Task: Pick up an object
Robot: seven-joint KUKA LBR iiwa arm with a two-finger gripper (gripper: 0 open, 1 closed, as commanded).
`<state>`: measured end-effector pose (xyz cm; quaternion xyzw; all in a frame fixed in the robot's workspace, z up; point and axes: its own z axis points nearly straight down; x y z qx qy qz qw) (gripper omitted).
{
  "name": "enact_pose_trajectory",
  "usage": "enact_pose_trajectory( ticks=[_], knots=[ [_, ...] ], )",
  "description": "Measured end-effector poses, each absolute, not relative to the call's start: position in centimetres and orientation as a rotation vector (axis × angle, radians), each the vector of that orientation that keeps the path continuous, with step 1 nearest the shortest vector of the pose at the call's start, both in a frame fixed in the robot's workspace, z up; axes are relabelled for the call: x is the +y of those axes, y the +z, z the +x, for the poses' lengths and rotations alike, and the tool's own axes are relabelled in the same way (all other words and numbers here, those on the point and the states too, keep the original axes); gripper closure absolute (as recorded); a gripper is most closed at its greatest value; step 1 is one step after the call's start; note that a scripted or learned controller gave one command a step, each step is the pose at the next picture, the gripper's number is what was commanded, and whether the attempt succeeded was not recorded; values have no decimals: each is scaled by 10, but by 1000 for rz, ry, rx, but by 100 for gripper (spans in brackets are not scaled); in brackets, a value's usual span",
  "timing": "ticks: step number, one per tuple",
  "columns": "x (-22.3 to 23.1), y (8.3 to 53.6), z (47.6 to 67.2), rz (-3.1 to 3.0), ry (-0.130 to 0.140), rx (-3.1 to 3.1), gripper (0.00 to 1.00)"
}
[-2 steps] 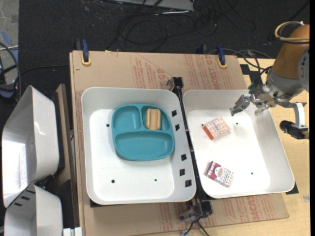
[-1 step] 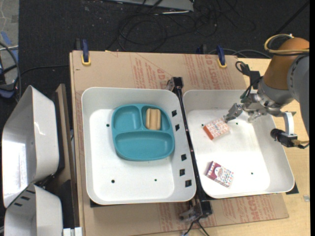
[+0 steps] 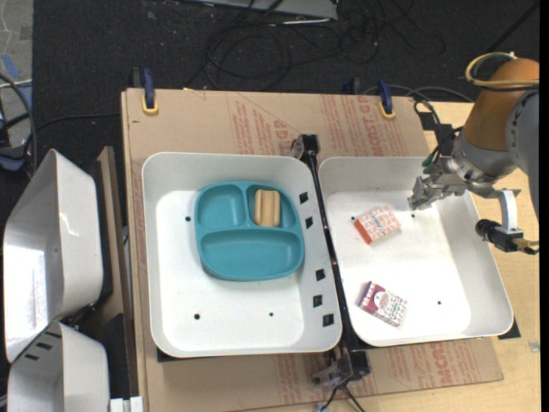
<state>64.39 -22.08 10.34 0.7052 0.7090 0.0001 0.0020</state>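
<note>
In the right bin (image 3: 480,264) lie two small packets: a red and white one (image 3: 377,226) near the bin's middle left, and a dark red and white one (image 3: 383,304) closer to the front. My gripper (image 3: 420,197) hangs over the back right part of this bin, to the right of and slightly behind the red and white packet, apart from it. I see nothing between its fingertips. The left bin (image 3: 171,307) holds a teal divided plate (image 3: 249,251) with a tan wooden block (image 3: 268,208) in its upper right compartment.
The arm reaches in from the right over the right bin's far corner. A black divider (image 3: 322,247) runs between the two bins. White containers (image 3: 47,247) stand left of the bench. Cables lie on the dark floor behind.
</note>
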Motion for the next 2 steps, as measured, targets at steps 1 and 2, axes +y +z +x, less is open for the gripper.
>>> enact_pose_trajectory(
  ticks=[1, 2],
  knots=[
    [-219, 146, 647, 2214, 4, 2222, 100],
    [-222, 206, 639, 2218, 4, 2216, 100]
  ],
)
